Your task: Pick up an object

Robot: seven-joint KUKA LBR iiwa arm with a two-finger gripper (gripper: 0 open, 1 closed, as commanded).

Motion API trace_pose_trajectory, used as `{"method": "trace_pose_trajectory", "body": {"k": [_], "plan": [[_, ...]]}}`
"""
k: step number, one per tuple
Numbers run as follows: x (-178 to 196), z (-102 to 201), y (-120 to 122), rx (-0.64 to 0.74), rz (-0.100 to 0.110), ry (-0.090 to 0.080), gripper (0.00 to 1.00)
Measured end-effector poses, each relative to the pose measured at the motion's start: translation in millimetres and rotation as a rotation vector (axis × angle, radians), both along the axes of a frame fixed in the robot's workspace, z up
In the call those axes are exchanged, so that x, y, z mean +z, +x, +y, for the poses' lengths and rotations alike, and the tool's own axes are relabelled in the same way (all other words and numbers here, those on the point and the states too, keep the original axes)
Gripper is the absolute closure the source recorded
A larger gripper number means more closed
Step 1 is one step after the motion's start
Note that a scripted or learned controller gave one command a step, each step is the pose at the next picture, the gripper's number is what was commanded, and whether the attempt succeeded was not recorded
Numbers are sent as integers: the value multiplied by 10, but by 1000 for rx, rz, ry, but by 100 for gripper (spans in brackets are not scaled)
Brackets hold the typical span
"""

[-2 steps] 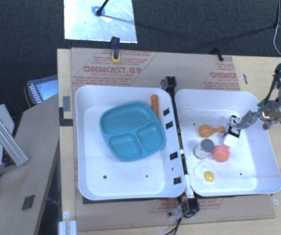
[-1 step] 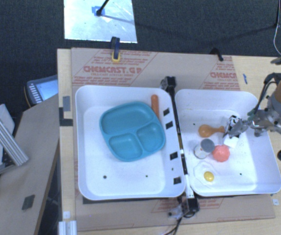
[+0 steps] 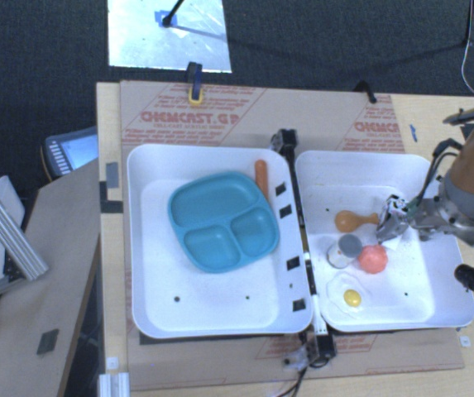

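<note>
My gripper (image 3: 390, 220) hangs over the middle of the right bin (image 3: 410, 168), reaching in from the right. Just left of it lies an orange spoon-shaped toy (image 3: 352, 219). Below it sits a pink ball (image 3: 373, 259), with a grey and white cylinder (image 3: 344, 249) to the ball's left. A toy fried egg (image 3: 351, 294) lies near the bin's front. I see nothing between the fingers, and whether they touch the orange toy's handle is unclear.
The left bin (image 3: 158, 304) holds a blue divided plate (image 3: 222, 231) and an orange sausage-like piece (image 3: 261, 176) at its back right. Black clips (image 3: 290, 213) line the seam between the bins. A shiny sheet (image 3: 169, 23) lies beyond the bench.
</note>
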State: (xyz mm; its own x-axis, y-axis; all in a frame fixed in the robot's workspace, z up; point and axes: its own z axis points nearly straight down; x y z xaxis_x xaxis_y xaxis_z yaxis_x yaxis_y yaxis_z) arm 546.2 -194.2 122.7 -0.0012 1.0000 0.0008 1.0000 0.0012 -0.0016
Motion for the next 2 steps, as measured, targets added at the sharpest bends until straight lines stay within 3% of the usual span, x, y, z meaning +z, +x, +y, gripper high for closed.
{"method": "trace_pose_trajectory", "body": {"k": [1, 2], "plan": [[128, -5, 15, 0, -6, -2, 100], [699, 82, 82, 4, -9, -3, 100]]}}
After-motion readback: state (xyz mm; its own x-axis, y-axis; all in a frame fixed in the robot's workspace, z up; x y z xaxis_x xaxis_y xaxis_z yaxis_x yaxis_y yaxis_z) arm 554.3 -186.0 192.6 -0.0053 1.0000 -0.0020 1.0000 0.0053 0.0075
